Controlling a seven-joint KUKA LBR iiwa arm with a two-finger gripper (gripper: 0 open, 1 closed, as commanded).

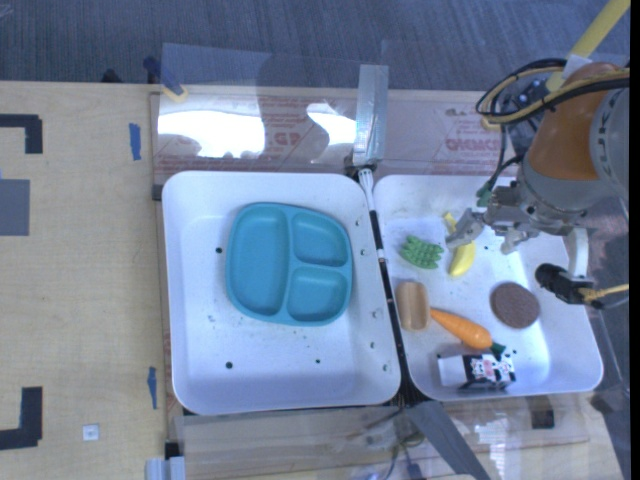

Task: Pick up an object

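Nearest my viewpoint, at the front of the right-hand white bin point(585, 368), lies a small black-and-white cow-patterned carton point(478, 369) on its side, with an orange plastic carrot point(461, 328) just behind it. Further in are a tan bread-like block point(412, 305), a brown round disc point(515, 305), a bumpy green vegetable toy point(421, 252) and a yellow banana-shaped piece point(462, 258). The left-hand white bin point(190, 298) holds a blue three-section plastic plate point(289, 264). Both bins rest on a pale wooden table point(80, 268). My grey arm with the orange band point(565, 148) reaches in from the right, and its tool point(478, 224) hangs over the back of the right bin, just above the yellow piece. I cannot tell whether it is released or clenched, and nothing is visibly grasped. I judge this the approach step. Next calls for lining up on one item, likely the yellow piece, and descending without nudging the green toy just beside it.
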